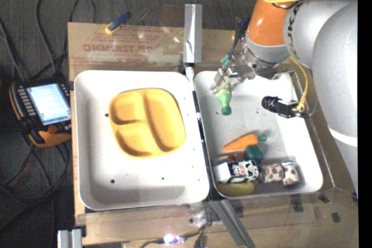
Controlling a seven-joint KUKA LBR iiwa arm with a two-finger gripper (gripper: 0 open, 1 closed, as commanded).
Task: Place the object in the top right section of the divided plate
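Observation:
The yellow divided plate point(148, 121) lies in the left bin point(93, 177), with three sections. Over the upper left part of the right bin point(308, 174), my gripper point(223, 86) points down. A small green object point(225, 103) with a paler top hangs from between its fingertips, so the gripper is shut on it. The object's lower end sits just above or at the bin floor; I cannot tell which. Gripper and object are to the right of the plate, across the wall between the bins.
At the front of the right bin lie an orange carrot point(240, 142), a teal piece point(253, 152), a cow-patterned carton point(243, 169), two small cans point(281, 173) and a yellow-green item point(238, 187). A metal post point(192, 32) stands behind the bins.

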